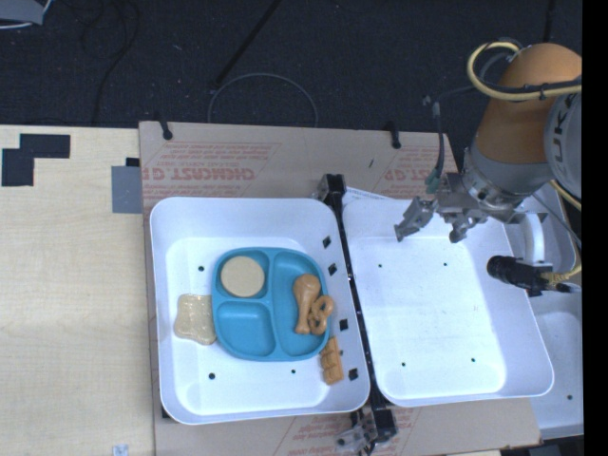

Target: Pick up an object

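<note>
end effector (433, 224) hangs open with nothing between its fingers, over the back edge of the right bin (513, 373), arm (522, 112) reaching in from the right. left bin (180, 236) holds a blue divided plate (249, 329) with a round tan cookie (241, 275) in its back-left section and a pretzel-like pastry (312, 304) in its right section. a pale toast piece (195, 318) touches the plate's left edge, and a small brown piece (331, 361) sits just off its front-right corner.

Lab: robot arm (527, 112), bins (176, 255)
</note>
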`<state>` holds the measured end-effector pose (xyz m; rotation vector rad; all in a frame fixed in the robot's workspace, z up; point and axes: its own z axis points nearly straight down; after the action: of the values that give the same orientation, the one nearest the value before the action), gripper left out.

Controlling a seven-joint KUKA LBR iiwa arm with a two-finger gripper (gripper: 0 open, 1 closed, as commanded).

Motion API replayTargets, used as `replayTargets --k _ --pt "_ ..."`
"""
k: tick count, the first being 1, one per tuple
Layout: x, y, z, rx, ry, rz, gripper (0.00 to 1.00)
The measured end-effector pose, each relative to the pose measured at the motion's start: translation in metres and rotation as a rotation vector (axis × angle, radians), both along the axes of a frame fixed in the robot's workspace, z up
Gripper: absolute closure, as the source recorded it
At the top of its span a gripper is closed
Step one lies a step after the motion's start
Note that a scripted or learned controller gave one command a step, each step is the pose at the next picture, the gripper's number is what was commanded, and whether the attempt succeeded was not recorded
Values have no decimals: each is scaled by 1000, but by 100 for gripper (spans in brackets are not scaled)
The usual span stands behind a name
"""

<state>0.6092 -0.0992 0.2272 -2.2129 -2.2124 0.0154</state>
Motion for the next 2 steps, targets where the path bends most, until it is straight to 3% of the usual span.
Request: replayTargets --k 1,2 --pt "2 0 8 -1 -12 1 0" --pt "8 2 -55 -1 -7 1 0"
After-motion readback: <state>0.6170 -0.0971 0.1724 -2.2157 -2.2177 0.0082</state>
